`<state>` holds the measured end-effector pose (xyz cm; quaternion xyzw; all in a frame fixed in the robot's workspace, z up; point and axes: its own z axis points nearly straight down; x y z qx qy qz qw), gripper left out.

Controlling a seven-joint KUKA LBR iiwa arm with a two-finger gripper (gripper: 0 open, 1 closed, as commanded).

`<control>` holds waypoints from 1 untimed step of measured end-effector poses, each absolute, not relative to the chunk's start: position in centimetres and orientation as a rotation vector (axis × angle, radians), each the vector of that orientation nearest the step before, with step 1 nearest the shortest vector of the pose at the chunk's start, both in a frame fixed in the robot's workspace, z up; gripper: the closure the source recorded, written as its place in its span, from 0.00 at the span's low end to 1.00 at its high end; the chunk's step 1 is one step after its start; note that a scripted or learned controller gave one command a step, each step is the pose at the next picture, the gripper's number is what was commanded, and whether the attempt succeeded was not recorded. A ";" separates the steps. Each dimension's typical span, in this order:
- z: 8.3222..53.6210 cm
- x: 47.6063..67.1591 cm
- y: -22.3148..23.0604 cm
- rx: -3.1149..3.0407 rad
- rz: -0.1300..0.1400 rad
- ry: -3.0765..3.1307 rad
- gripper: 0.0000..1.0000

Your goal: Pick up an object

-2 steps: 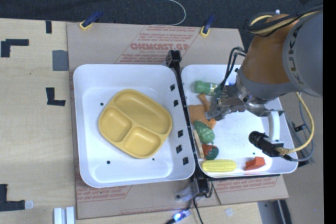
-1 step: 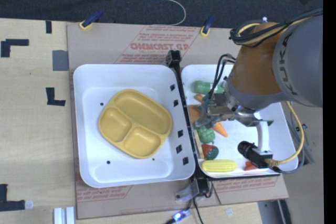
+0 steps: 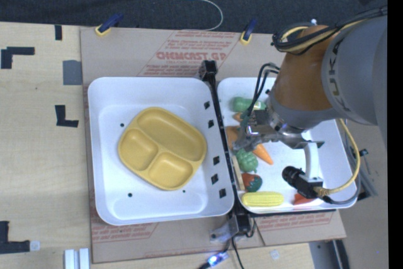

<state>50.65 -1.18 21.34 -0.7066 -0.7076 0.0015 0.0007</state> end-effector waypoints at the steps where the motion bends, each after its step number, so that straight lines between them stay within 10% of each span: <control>1: 22.1 51.4 -0.4 -2.218 0.002 -2.223 1.00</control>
